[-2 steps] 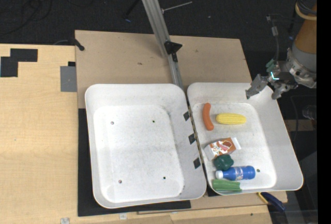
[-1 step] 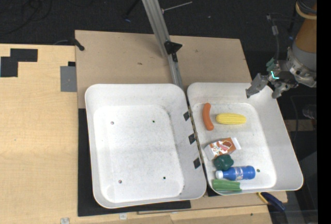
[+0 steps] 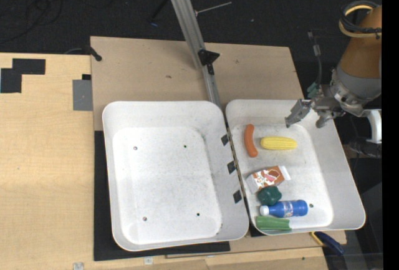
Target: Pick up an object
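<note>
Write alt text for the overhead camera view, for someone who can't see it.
A grey robot arm's tool, fingers spread, hovers over the far edge of the right white bin, which holds a sausage, corn cob, snack packet, green toy, blue bottle and green pod. A left bin sits alongside.

Six small items point(image 3: 274, 178), right bin point(image 3: 336, 156)

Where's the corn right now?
The corn lies in the right bin, toward its far end, just right of the sausage and below the open gripper.
</note>
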Controlling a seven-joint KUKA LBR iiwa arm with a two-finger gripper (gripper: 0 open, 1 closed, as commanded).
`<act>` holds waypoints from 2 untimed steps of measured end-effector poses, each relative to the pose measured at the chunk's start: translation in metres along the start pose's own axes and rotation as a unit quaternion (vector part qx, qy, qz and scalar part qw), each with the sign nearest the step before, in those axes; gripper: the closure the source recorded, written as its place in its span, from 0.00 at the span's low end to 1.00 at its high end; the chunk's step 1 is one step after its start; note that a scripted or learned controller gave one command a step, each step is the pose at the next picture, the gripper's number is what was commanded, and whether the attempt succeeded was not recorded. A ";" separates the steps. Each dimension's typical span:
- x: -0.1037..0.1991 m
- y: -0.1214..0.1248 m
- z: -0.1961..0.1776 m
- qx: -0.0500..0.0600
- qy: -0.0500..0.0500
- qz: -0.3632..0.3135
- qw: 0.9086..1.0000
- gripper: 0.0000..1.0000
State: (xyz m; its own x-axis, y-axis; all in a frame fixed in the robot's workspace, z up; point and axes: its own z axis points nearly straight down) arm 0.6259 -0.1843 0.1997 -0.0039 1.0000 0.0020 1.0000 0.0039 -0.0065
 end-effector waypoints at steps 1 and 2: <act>0.004 0.006 0.061 0.001 0.000 -0.001 1.000 0.00; 0.006 0.006 0.112 -0.001 0.000 -0.001 1.000 0.00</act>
State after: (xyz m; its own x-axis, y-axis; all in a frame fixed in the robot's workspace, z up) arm 0.6311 -0.1784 0.0882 -0.0052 1.0000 0.0011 1.0000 0.0052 -0.0052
